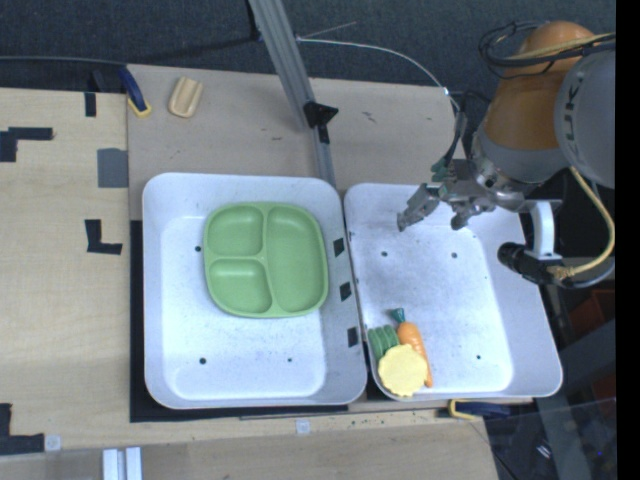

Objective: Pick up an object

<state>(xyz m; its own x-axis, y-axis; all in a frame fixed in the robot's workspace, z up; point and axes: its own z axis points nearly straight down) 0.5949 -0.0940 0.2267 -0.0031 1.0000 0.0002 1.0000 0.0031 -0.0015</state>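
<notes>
Working across from the left of my end effector (432,217), I first see the left bin (170,298), which carries a green divided plate (266,259) lying flat, well apart from the fingers. Beyond the bins on the table (60,268), further left and up, sits a small tan block (185,97).

Coming right, the right bin (500,308) is where I am working. The objects I could pick are bunched in its near-left corner, below and slightly left of the end effector: a yellow toy piece (404,372) with an orange one (412,339) and a green one (382,340) touching it. They lie well apart from the fingers.

By my reading the task is barely begun: nothing is lifted, nothing is gripped, and the whole approach, descent and closure remain.

The end effector hangs over the far part of the right bin, its two dark fingers spread wide apart, with bare white floor showing between them. I judge it touches nothing.
</notes>
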